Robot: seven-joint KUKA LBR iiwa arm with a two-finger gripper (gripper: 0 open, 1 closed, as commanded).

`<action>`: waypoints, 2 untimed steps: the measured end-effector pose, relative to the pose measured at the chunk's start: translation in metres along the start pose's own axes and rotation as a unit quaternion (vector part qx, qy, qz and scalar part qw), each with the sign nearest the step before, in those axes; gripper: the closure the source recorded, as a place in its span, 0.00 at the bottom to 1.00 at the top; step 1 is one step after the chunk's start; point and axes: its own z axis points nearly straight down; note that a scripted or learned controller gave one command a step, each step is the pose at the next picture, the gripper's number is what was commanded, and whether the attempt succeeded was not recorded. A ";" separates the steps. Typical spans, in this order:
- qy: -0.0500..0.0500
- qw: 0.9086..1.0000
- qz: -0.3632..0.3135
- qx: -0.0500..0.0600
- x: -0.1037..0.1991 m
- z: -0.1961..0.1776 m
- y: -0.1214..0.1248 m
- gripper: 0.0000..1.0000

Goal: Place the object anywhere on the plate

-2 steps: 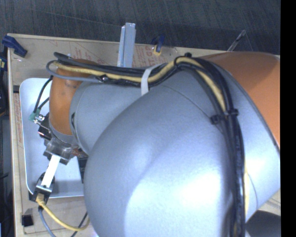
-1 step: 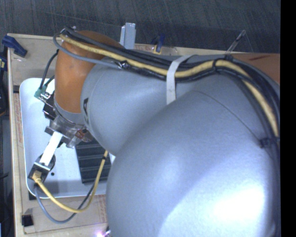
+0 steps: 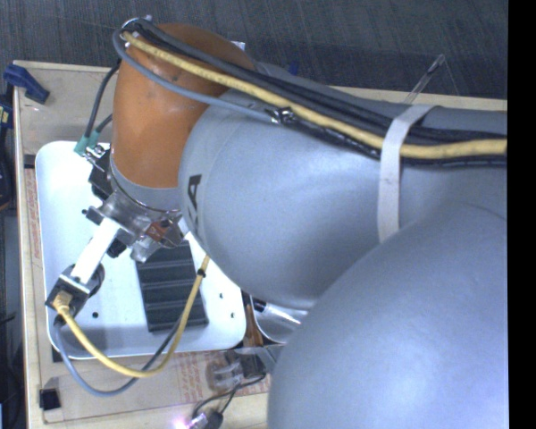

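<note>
Smooth, satin-grey painted metal casing of the robot arm (image 3: 339,239), softly reflective, joined to a matt orange band (image 3: 156,123) with a faintly dull sheen. Glossy yellow rubbery cable (image 3: 277,105) and black sheathed cables (image 3: 357,105) strapped by a pale plastic tie (image 3: 391,177) across the casing; a ribbed, matt black block (image 3: 168,293) below bare metal wrist fittings (image 3: 138,217). Smooth white plastic bin (image 3: 58,186) on a pale, unvarnished-looking wooden bench (image 3: 62,83), beside rough dark carpet (image 3: 295,16).
</note>
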 end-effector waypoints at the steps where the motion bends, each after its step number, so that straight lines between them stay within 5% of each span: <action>1: 0.001 0.999 -0.035 0.000 -0.035 -0.061 0.033 1.00; 2: -0.003 1.000 0.020 0.001 0.056 0.035 0.061 1.00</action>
